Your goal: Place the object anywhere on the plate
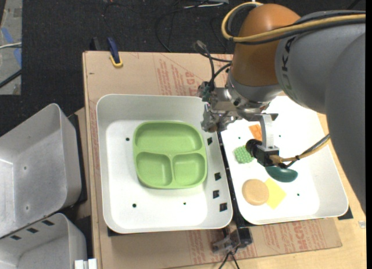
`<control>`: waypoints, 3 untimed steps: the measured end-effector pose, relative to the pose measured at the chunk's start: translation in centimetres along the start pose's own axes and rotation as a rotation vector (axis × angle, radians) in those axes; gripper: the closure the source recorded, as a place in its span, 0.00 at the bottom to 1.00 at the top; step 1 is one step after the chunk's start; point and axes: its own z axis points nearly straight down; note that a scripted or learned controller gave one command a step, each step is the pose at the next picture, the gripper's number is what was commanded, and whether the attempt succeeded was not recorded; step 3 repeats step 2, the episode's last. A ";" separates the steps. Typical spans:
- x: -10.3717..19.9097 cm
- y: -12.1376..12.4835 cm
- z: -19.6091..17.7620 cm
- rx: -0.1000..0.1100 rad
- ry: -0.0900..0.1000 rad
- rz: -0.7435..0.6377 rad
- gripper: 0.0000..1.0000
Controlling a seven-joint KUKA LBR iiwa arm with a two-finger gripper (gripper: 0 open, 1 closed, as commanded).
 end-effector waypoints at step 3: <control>5.0 -1.4 1.0 -0.001 -0.001 0.005 0.00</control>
